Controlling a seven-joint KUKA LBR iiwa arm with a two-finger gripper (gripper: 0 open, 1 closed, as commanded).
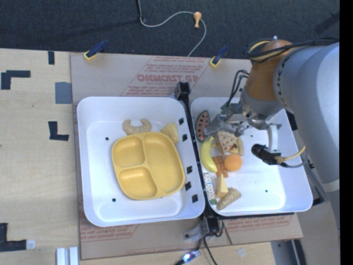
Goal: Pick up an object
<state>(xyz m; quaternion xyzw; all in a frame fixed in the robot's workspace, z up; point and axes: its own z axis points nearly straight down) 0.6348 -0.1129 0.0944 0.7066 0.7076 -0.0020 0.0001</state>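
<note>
Toys crowd the right bin's (287,200) left side: a melon slice (202,125), banana (207,155), orange ball (233,163), sandwich wedge (226,143) and cone (229,197). The gripper (231,125) hangs just above the wedge, its fingertips lost among the pile, so their spread cannot be judged. The left bin (94,197) holds a yellow tray (148,165).

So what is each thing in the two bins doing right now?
Yellow divided plate: lying flat in the left bin, compartments bare.
Banana: lying in the right bin, near the left wall.
Orange ball: resting beside the banana.
Watermelon slice: leaning at the bin's left wall.
Gripper: low over the food pile; grip hidden.
</note>
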